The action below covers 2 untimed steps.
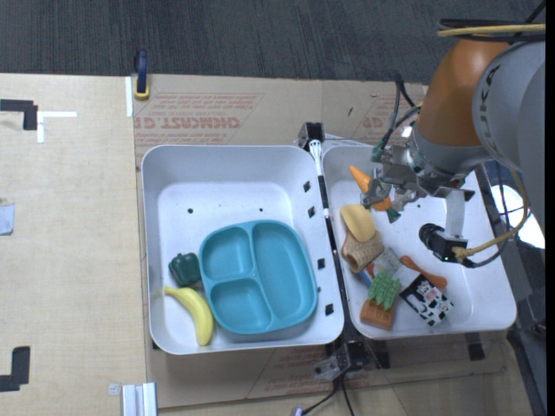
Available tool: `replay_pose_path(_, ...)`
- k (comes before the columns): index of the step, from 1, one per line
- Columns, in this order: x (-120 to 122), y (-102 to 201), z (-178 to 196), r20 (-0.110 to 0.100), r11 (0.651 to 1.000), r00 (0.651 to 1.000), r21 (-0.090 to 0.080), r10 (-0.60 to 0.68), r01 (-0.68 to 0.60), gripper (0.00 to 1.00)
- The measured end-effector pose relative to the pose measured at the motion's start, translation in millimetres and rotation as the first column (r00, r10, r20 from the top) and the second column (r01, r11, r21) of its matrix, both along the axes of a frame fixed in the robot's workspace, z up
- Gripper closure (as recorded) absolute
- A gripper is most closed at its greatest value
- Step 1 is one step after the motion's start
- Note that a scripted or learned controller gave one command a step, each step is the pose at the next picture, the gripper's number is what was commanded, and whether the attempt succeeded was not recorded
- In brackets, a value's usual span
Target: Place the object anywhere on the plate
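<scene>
The gripper (388, 193) hovers low at the far-left corner of the right bin (486, 310), beside a carrot (359, 177); its grip cannot be determined. The plate (257, 276), in the left bin (165, 189), carries nothing; placement appears outstanding.

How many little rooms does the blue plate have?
3. The teal plastic divided plate in the left white bin has one long section on its right, two smaller ones on its left, one above the other.
</scene>
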<state>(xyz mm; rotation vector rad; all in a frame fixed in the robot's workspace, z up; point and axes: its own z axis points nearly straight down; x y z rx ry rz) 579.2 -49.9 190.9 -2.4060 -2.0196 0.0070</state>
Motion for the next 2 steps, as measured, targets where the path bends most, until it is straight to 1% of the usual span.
replay_pose_path(1, -57.4, 56.0, 17.6, -0.003, 0.995, 0.995, 0.002, -0.100, 0.100, 1.00)
replay_pose_path(2, -57.4, 55.7, 17.6, -0.002, 0.995, 0.995, 0.001, -0.100, 0.100, 0.00)
